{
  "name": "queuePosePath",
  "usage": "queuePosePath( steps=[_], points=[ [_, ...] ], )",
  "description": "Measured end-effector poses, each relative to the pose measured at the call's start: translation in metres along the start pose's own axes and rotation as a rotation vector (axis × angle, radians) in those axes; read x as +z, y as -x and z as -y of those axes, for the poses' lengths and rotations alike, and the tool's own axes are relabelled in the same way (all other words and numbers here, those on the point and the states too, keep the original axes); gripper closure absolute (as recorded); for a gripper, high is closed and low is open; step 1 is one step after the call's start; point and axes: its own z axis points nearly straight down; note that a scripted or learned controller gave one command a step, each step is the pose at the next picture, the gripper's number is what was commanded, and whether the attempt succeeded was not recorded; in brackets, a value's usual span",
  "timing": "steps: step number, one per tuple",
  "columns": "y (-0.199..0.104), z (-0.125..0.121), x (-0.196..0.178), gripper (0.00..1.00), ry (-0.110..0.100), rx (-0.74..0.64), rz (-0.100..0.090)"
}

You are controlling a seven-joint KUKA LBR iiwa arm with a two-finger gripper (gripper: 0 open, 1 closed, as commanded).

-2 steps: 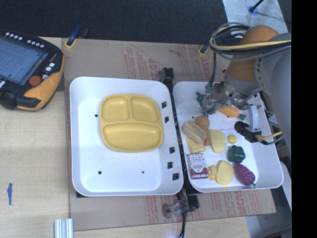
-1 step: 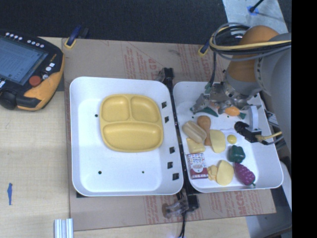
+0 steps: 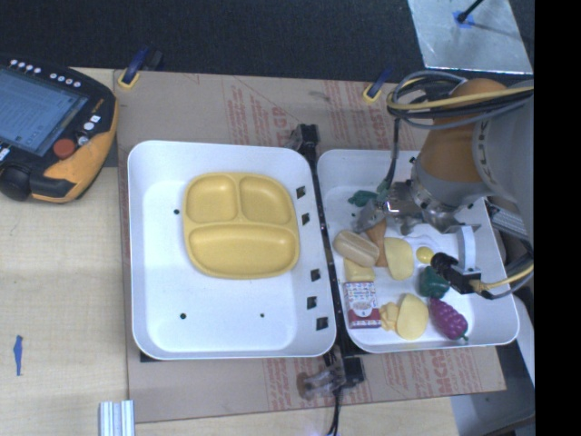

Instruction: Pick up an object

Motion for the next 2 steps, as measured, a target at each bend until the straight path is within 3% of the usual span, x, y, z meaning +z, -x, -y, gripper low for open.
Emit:
queuePosePath(
  steps=[1,2],
  points=[
    [0.013,0.021,-0.001,0.00,0.003,0.000,0.000],
    [0.014,0.020,-0.011,1.00,0.002,0.000,0.000]
  ],
)
